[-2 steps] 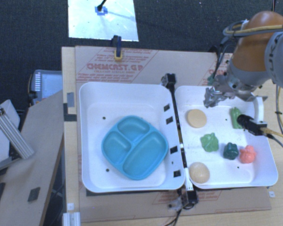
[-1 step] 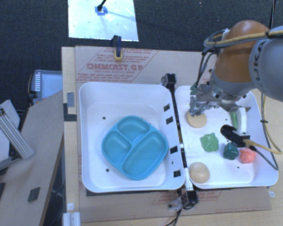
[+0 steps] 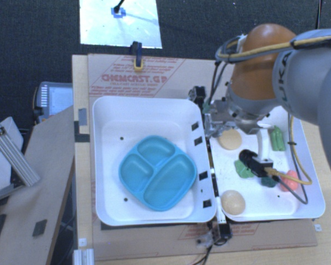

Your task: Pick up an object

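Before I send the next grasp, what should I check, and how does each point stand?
1. Gripper over the right bin: ok, it hangs at that bin's far left corner.
2. Target close by: ok, a tan round piece lies just beside the gripper.
3. Load in the gripper: cannot tell, the arm covers it.
4. Room to the wall between the bins: not ok, the gripper looks very close to it.
5. Spare target: ok, a second tan piece lies alone at the near left corner.
6. Blue plate in the left bin: ok, flat and away from the arm.
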